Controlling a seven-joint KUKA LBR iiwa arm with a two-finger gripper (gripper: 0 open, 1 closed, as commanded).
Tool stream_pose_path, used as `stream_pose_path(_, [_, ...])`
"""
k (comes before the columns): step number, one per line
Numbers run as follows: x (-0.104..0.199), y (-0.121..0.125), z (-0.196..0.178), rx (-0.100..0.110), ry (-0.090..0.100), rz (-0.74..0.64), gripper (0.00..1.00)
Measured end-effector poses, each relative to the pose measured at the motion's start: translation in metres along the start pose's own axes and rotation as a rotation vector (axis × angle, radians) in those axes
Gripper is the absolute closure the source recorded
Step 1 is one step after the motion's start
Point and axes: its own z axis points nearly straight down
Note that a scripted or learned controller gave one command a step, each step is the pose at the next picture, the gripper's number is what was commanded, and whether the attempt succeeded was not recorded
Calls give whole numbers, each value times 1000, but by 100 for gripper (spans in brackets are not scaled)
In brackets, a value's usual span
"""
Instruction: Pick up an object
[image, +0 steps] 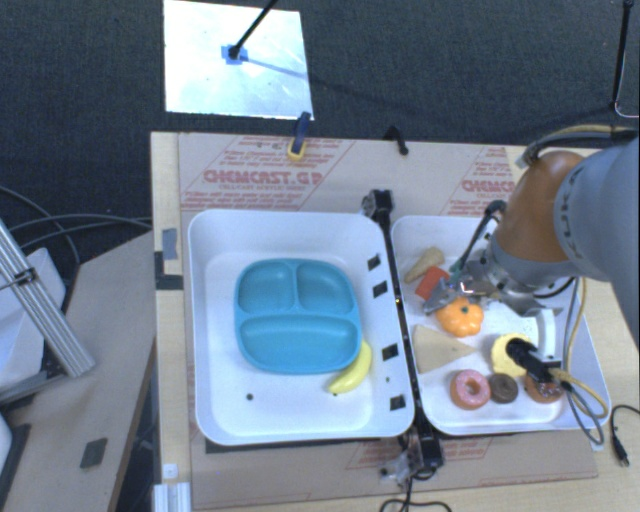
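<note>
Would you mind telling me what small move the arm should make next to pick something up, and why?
Probably a short descent onto the orange pumpkin-like toy. The gripper hangs just above it in the right bin, with a red piece close beside, so a straight drop seems safest. Whether the toy is already grasped cannot be told.

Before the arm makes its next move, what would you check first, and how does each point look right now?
1. Tool is over the right bin: ok.
2. A target lies close: the orange pumpkin-like toy and the red piece are right beside the tool: ok.
3. Something is held between the fingers: cannot tell; the wrist hides them.
4. Room around the target: not ok; the red piece, the orange toy and the pale wedge sit crowded together.
5. Left bin items out of the way: the blue plate and the banana lie apart from the arm: ok.
</note>
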Motion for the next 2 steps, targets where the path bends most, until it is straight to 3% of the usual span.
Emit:
stream_pose_path(1, [-4, -2, -10, 1, -1, 5, 100])
stream_pose_path(2, [70, 75, -106, -12, 1, -4, 100])
